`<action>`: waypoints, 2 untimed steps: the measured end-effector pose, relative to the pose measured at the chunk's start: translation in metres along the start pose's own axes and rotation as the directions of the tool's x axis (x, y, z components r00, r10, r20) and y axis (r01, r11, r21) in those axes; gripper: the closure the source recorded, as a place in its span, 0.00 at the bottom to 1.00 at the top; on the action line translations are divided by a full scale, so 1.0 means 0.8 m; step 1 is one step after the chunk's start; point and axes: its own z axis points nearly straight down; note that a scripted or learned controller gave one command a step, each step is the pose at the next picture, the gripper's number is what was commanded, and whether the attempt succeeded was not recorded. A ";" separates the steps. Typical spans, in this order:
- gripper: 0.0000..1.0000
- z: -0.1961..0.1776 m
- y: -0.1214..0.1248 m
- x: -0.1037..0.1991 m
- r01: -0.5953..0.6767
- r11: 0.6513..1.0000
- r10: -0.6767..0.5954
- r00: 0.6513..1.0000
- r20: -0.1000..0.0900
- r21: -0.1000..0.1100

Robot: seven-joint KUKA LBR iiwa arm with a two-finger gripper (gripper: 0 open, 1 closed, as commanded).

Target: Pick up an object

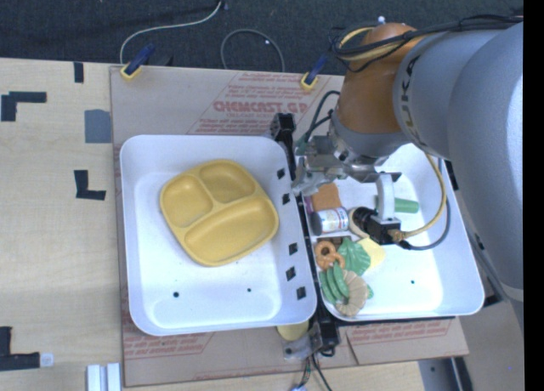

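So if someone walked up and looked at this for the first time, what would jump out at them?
Probably the big yellow divided plate, lying alone in the left bin. Next, the bulky grey arm with its orange band, reaching in from the right over the right bin. Below it, a small heap of toy food sits against that bin's left wall.

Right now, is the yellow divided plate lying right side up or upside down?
Right side up: the yellow divided plate lies in the left bin, its three compartments facing up.

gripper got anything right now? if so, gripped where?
Cannot be told. The gripper is down among the items in the right bin, its fingertips hidden by the wrist.
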 end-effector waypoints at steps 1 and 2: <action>0.00 0.007 0.001 -0.008 -0.008 1.000 0.008 1.000 0.004 0.005; 0.00 0.007 0.025 -0.116 -0.015 1.000 0.015 1.000 0.007 0.002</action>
